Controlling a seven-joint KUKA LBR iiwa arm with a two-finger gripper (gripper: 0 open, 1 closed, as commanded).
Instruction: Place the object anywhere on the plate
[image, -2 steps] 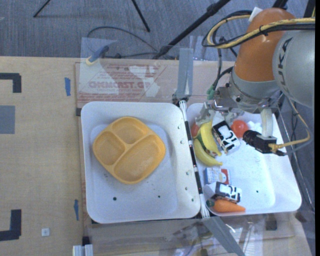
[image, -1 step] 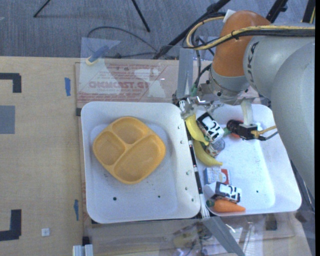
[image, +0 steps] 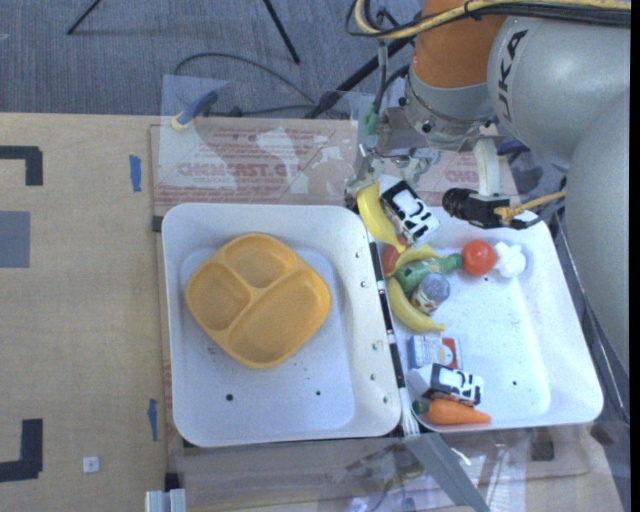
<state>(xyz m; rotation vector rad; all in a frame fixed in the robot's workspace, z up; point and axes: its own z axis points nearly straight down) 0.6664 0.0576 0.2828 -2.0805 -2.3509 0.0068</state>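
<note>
the tool (image: 385, 185) hangs over the right bin's (image: 530, 330) far left corner, above a banana (image: 372, 215); its grip cannot be told. the yellow plate (image: 258, 298) sits in the left bin (image: 300, 410).

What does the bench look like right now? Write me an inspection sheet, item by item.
Surface: two white bins side by side; left bin, right bin.
Job's things: yellow divided plate in the left bin, nothing on it.
Clutter: right bin holds two bananas, a tomato, a carrot, a small carton and toy pieces.
Grippers: gripper over the right bin's far left corner; jaws not readable.
Cables: yellow and black cables along the arm.
Surroundings: blue tape marks, grey carpet.
</note>
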